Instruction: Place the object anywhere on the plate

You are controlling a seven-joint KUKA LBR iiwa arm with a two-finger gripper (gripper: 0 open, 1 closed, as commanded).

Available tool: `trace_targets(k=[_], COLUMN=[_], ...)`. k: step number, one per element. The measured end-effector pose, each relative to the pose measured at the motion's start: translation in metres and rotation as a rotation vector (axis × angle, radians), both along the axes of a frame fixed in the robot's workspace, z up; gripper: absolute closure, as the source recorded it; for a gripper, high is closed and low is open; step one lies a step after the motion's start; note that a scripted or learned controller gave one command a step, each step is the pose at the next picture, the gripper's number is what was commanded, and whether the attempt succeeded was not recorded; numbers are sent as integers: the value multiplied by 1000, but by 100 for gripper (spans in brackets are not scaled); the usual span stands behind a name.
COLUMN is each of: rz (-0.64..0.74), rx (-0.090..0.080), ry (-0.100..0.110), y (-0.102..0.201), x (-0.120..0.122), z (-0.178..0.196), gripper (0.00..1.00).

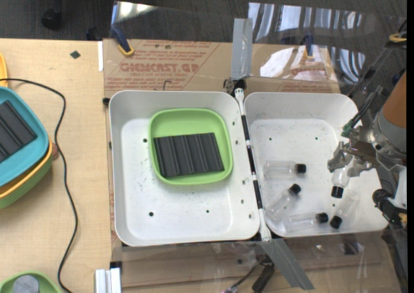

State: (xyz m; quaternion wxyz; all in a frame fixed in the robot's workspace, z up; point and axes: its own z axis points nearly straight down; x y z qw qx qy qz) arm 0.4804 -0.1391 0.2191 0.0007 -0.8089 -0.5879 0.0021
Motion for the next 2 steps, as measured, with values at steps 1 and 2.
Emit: trace_targets(k=[1,2], rz=[0,-296], rx=[0,-2], ry=[0,-2], y=[0,7], x=[0,-2], z=[0,40], gripper=[0,0])
